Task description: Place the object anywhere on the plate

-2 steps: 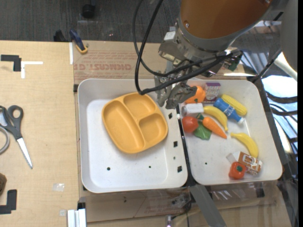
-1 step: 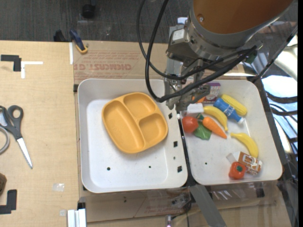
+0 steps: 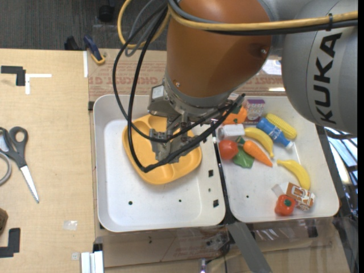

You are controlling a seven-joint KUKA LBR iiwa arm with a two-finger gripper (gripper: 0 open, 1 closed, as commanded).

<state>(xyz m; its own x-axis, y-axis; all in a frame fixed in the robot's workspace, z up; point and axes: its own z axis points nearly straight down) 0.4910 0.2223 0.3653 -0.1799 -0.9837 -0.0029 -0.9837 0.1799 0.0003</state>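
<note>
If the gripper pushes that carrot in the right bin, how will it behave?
The carrot looks like smooth moulded plastic, so probably stiff, light and a bit slippery. Its tapered round shape suggests it may roll or pivot rather than slide straight. It lies against a tomato, which would likely shift too.

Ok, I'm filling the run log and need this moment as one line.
gripper: over yellow plate, left bin | fingers: cannot tell | held object: none seen | toy food: right bin
</note>
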